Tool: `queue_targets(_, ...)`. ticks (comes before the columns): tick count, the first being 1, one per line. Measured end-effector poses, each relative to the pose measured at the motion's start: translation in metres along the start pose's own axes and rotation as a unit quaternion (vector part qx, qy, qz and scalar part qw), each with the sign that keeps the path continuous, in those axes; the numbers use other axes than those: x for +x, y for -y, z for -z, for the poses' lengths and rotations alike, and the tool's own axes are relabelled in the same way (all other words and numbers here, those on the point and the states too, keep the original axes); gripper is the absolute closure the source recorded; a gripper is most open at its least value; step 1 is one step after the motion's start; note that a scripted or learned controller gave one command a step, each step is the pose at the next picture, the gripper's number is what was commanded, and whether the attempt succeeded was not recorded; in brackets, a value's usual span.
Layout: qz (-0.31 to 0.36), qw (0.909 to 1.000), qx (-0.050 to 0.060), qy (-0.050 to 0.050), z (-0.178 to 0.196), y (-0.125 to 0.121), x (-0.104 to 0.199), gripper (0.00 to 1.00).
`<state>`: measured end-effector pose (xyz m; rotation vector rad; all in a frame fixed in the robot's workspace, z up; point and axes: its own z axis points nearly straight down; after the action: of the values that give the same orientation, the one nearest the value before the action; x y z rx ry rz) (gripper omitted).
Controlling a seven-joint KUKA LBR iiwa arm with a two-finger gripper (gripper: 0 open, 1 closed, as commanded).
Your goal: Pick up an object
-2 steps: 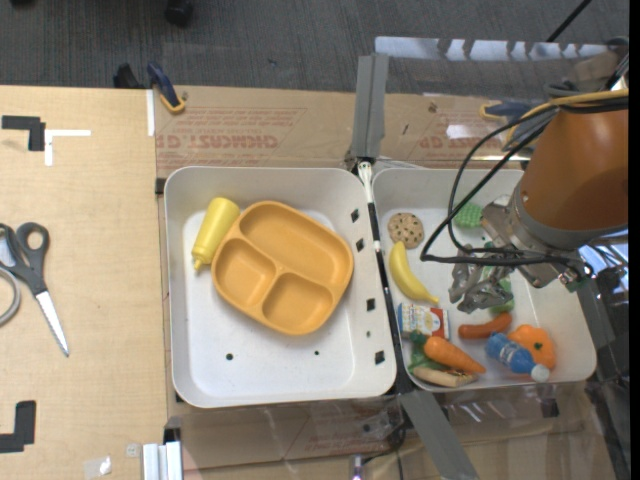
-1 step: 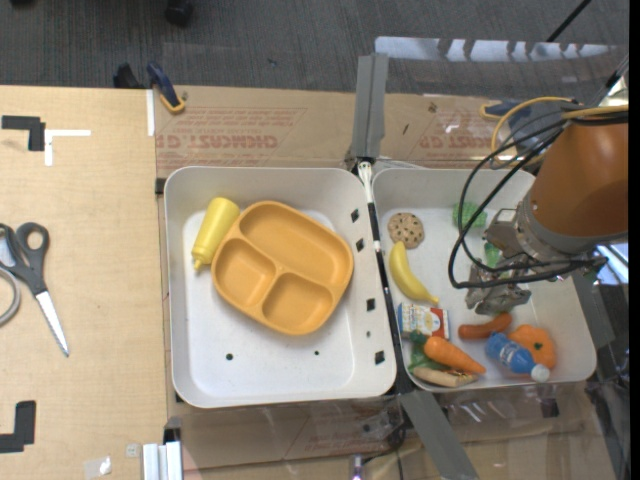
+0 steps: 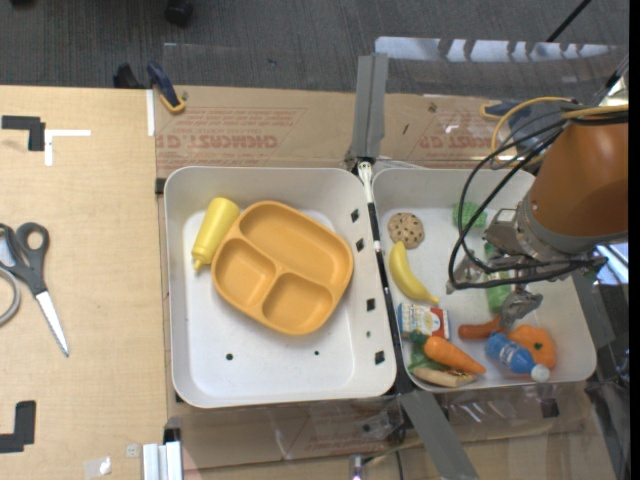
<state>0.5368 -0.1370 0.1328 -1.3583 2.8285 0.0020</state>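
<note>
Objects for picking: the right bin [image 3: 440, 203] carries a loose group of toy foods — one cookie [image 3: 405, 229] toward its far left corner, one yellow banana [image 3: 409, 273] along its left wall, one small pouch [image 3: 421, 320] with a red-and-white label below the banana, one carrot [image 3: 451, 353] and one tan bread-like piece [image 3: 443, 376] near the front edge, one blue bottle [image 3: 515, 356] with a white cap and one orange fruit-shaped toy [image 3: 537, 341] toward the front right corner, and green pieces [image 3: 470, 215] partly hidden behind the arm.
Gripper: the gripper [image 3: 520, 306] hangs low over the right half of the right bin, just above the blue bottle and orange toy; nothing is seen between its fingers, and whether the jaws are spread or pressed together cannot be told from this angle.
Arm: one grey arm with an orange band [image 3: 588, 173], looped with black and yellow cables, reaching over the right bin.
Left bin: the left bin [image 3: 265, 383] carries one orange three-compartment plate [image 3: 283, 266] at its middle and one yellow bottle [image 3: 213, 231] touching the plate's left rim.
Writing: the pouch label is too small to read; the cardboard [image 3: 260, 133] behind the bins bears reddish print, upside down — not legible with certainty.
Bench, left side: one pair of grey-handled scissors [image 3: 38, 283] near the left edge; black and white corner markers [image 3: 28, 131] on the wood surface.
</note>
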Motion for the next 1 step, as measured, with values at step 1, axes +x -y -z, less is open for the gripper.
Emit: queue_targets(1,0.043,0.9991,0.001,0.0,-0.0402,0.0648,0.0189,0.0)
